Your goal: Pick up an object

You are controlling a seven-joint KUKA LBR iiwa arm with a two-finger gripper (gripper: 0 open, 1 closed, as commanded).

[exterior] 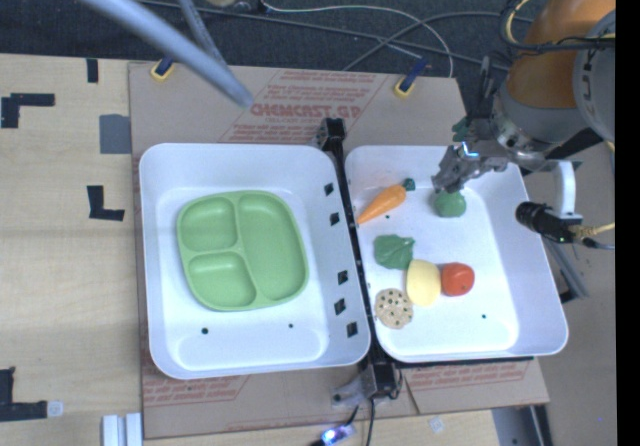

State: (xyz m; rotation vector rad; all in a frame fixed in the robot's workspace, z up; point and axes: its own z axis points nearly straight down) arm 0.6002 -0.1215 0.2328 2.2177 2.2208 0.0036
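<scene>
Green broccoli-like piece (450,203) sits directly under the hand (456,177); whether its fingers grip it is unclear.

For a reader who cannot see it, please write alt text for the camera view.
The gripper hangs over a small green item near the back of the right bin, which also holds a carrot, a green leaf, a yellow piece, a tomato and a cookie. The left bin holds a green divided plate.
</scene>
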